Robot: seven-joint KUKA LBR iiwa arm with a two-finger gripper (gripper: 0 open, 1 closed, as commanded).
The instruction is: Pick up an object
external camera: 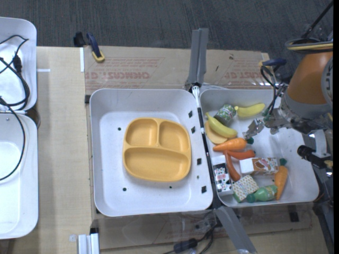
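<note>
Claw [256, 127], grip state unreadable, hovers over my right white bin [303, 190]; crowded orange plastic carrots [231, 144] and yellow banana [250, 109] risk a glancing miss.

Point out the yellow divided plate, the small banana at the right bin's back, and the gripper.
Yellow divided plate [157, 148], camera view, on its central ridge.
Small banana [251, 109], camera view, mid-body.
Gripper [256, 127], camera view, at its fingertips.

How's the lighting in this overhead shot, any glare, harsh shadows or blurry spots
In the camera view the light is soft and even; the yellow divided plate and the left bin show only faint shadows. The white surfaces at the left edge look slightly washed out. The toys in the right bin are sharp enough to tell apart, while the gripper is small and a little soft.
</note>
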